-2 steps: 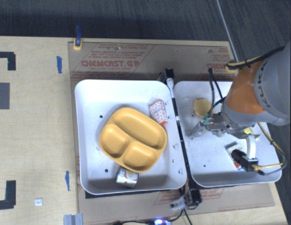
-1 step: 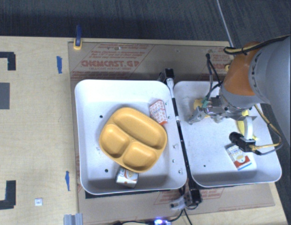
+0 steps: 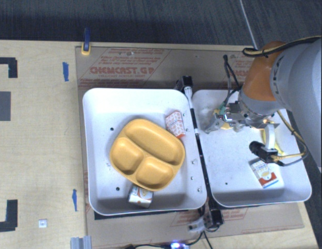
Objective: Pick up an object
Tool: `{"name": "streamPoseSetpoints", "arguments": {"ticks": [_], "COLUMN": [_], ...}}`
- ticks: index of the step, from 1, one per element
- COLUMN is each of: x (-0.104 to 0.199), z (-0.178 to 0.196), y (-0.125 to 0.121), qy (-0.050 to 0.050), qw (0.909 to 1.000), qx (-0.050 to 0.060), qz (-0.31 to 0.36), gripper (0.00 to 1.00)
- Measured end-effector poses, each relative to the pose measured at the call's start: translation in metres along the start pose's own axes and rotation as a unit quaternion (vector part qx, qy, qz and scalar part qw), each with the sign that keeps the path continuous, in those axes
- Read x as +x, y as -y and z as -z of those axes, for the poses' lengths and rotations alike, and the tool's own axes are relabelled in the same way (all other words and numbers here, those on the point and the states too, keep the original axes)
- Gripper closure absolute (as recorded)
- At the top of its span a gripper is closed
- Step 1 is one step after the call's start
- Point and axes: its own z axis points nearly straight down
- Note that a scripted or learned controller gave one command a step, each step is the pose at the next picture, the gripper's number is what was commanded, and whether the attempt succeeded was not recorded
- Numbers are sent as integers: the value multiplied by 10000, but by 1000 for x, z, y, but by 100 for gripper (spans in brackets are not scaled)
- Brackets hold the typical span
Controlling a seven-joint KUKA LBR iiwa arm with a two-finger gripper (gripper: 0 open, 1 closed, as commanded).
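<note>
Arm [image 3: 285,71] over the right bin [image 3: 285,191], left bin [image 3: 98,139] holding a yellow tray [image 3: 146,153]

The arm enters at the right bin's far right corner, its gripper [image 3: 231,117] low by the far left corner; whether it is released or clenched cannot be told. The tray lies mid-bin, a red-and-white packet [image 3: 174,123] touching its far right edge, a small can [image 3: 140,196] at its near edge. A carton [image 3: 265,171] lies near the right bin's right edge

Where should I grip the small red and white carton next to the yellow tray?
Take the carton across its narrow sides, coming straight down. It lies flat on the left bin floor near the right wall, its lower edge against the tray, so the upper end is freer.
</note>
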Motion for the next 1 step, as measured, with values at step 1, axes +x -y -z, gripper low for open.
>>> {"name": "streamPoseSetpoints", "arguments": {"ticks": [1], "x": [0], "z": [12], "y": [-1], "qy": [16], "qw": [10000], "qx": [-22], "qz": [8], "gripper": [100]}}
